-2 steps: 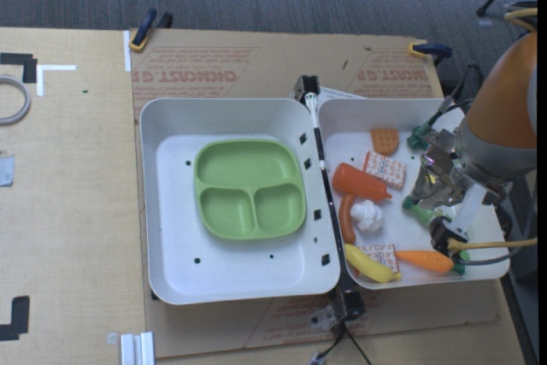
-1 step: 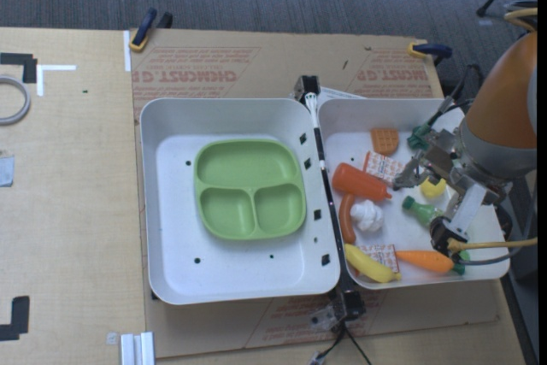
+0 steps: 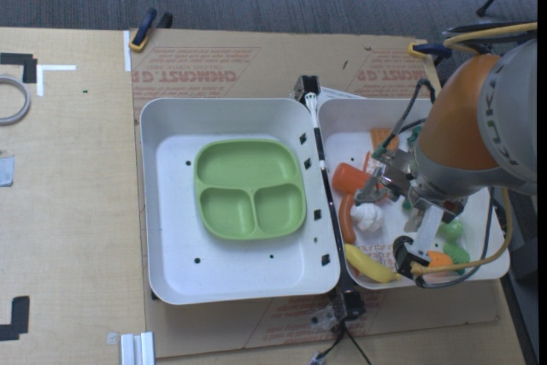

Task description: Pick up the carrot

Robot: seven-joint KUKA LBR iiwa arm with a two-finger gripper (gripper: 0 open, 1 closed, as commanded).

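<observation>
Camera view: carrot [image 3: 345, 216] lengthwise front-to-back in right bin [image 3: 342, 111]; fingers [image 3: 382, 184] state unclear.

Two shallow white bins side by side: left bin [image 3: 162, 209], right bin [image 3: 342, 120]. One green divided plate [image 3: 249, 188] with three compartments, lying in the left bin. One arm [image 3: 479, 124], grey with one orange band, carrying one gripper [image 3: 376, 194]. In the right bin, among the toy food: one banana [image 3: 369, 265], one white garlic-like bulb [image 3: 367, 218], two orange carrot-like pieces, namely the upper orange piece [image 3: 349, 178] and the long orange piece [image 3: 346, 218] just below it; further small orange and green bits near the right wall, too hidden to count. One blue-and-yellow clamp [image 3: 145, 27] at the cardboard's far edge.
</observation>
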